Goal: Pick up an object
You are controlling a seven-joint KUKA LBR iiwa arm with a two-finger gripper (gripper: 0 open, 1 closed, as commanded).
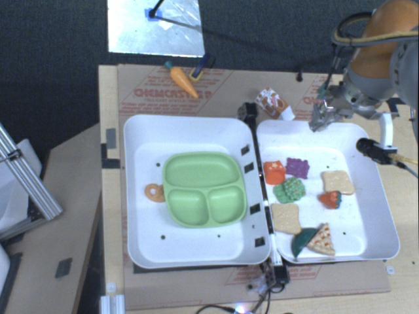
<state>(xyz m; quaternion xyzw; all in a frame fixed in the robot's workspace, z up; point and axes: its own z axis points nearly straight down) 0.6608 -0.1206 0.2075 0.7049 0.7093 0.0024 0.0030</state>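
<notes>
My gripper hangs over the far edge of the right bin, with nothing seen between its fingers. Below it in that bin lie several toy foods: an orange-red block, a purple grape bunch, a green broccoli piece, a toast slice, a red strawberry, a cracker square, a dark green leaf and a pizza slice.
The left bin holds a green divided plate and a small pretzel ring. Behind the bins, a toy carrot and a wrapped snack packet lie on the cardboard. A shiny metal sheet sits at the back.
</notes>
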